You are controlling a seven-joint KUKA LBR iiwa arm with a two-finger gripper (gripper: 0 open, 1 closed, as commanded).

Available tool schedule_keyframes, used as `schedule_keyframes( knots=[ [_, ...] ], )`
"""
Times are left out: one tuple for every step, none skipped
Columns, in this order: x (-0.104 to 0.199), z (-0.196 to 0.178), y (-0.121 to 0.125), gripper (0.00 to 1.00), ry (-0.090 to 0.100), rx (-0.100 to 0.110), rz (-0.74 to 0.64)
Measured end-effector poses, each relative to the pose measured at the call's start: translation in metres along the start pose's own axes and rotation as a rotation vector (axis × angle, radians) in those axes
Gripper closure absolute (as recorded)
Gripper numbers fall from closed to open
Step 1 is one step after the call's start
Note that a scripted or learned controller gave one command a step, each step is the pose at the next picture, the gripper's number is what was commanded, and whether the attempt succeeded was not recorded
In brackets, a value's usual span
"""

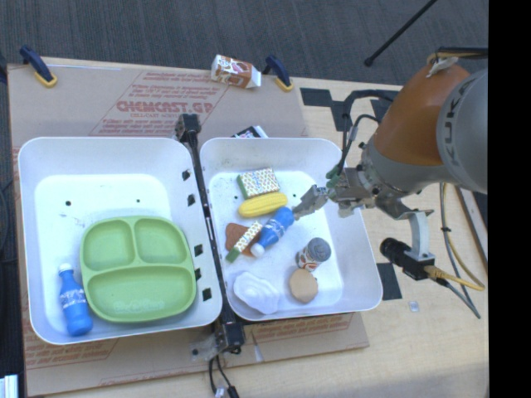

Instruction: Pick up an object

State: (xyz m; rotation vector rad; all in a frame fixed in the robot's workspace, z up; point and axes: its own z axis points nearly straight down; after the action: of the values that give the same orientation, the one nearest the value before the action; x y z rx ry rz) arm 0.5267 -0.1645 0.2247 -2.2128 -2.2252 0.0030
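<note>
The blue bottle [275, 226] lies tilted mid right bin [355, 247], just under the yellow corn [263, 205], with the gripper [309, 200] poised beside its upper end, likely lining up a grasp. Nothing sits between its fingers; their spread cannot be told. A green tray [137, 269] occupies the left bin [41, 189]

You are looking at two bins [33, 222] [353, 247], two blue bottles [73, 301] [274, 226], one green plate [137, 268] (three compartments), one corn cob [263, 205] and one can [314, 254].
</note>
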Motion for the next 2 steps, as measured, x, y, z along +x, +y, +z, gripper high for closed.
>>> schedule_keyframes(
  knots=[
    [-0.029, 0.133, 0.014, 0.0, -0.001, 0.001, -0.001],
    [-0.029, 0.123, 0.015, 1.0, -0.001, 0.002, -0.005]
  ],
)
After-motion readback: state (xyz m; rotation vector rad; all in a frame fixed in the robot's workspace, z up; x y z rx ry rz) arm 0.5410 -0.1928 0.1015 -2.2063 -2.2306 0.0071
